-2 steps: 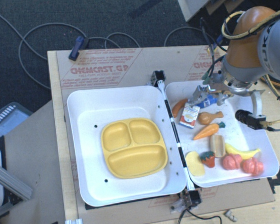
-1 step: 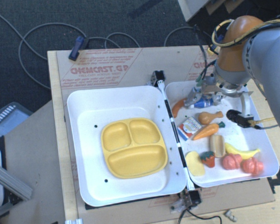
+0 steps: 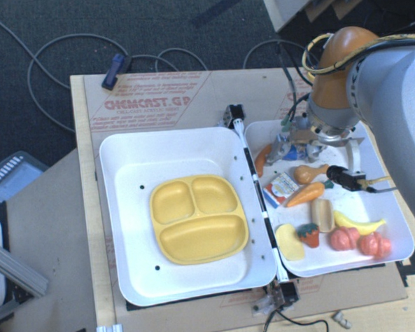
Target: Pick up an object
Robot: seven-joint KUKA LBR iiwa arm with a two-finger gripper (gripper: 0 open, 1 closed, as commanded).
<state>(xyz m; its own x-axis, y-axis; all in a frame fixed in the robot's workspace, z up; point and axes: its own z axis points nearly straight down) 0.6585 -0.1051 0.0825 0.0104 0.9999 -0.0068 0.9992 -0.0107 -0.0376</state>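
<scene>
The objects to pick from lie heaped in the right bin (image 3: 401, 244), and the nearest candidates sit just below and to the left of the claw (image 3: 317, 142): a small tan pear-shaped piece (image 3: 307, 172) and, under it, an orange carrot (image 3: 305, 194) whose long axis runs slantwise, tip low to the left and thick end up toward the right. Both lie close to the wrist, so a short reach down and toward the front of the bin would meet them. Whether the claw is open, or has anything in it, I cannot tell, as the grey arm (image 3: 392, 94) hides it from above. Farther forward lie a yellow banana (image 3: 359, 222), two reddish rounded fruits (image 3: 358, 241), a pale cylinder (image 3: 323, 215), a flat yellow slice (image 3: 290, 241) and a little red strawberry-like piece (image 3: 309, 235); all look like smooth, hard plastic toy food, likely slippery on rounded sides. The left bin (image 3: 125, 202) holds a yellow divided plate (image 3: 198, 218), matte and shallow, well apart from the arm. Both bins rest on a tabletop (image 3: 154, 102) of printed board.
</scene>
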